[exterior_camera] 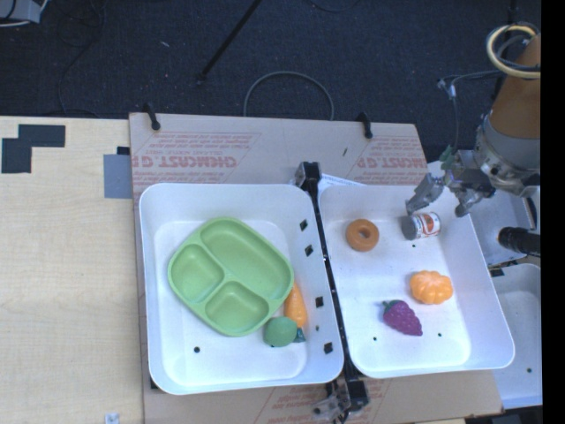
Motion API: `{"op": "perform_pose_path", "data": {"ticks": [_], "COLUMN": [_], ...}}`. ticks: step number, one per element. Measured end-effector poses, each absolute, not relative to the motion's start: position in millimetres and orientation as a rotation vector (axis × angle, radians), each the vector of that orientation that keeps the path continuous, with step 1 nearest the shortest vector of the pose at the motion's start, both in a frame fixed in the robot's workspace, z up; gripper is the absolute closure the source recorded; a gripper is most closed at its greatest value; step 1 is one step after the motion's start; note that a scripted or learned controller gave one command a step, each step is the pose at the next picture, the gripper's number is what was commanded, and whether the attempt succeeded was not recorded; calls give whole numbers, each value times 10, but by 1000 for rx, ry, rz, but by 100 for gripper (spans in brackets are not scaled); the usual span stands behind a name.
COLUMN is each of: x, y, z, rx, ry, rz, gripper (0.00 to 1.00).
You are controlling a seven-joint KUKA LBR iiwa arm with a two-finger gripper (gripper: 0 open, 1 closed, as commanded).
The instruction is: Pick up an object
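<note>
The right bin (468,343) holds a brown doughnut (362,235), a small can (422,225) lying on its side, an orange pumpkin-like toy (431,287) and a purple bunch of grapes (402,317). My gripper (444,200) hangs over the bin's far right corner, open, with nothing between its fingers. Its left finger (422,193) is just above the can in the view. Whether it touches the can I cannot tell.
The left bin (168,360) holds a green divided plate (231,275), with an orange carrot (296,306) and a green ball (281,331) at its near right side. A black divider (320,272) runs between the bins. The grey arm (512,140) stands at the right edge.
</note>
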State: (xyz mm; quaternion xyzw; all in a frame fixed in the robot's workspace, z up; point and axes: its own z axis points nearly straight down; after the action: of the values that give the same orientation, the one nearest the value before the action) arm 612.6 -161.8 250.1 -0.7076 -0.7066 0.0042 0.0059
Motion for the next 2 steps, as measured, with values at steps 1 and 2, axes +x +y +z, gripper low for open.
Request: {"op": "perform_pose_path", "data": {"ticks": [1, 2], "x": [6147, 6174], "y": [-1618, -1703], "z": [2581, 2015], "rx": [-2219, -2217], "ry": [-2220, -2217], "rz": [2, 7], "gripper": [0, 0]}}
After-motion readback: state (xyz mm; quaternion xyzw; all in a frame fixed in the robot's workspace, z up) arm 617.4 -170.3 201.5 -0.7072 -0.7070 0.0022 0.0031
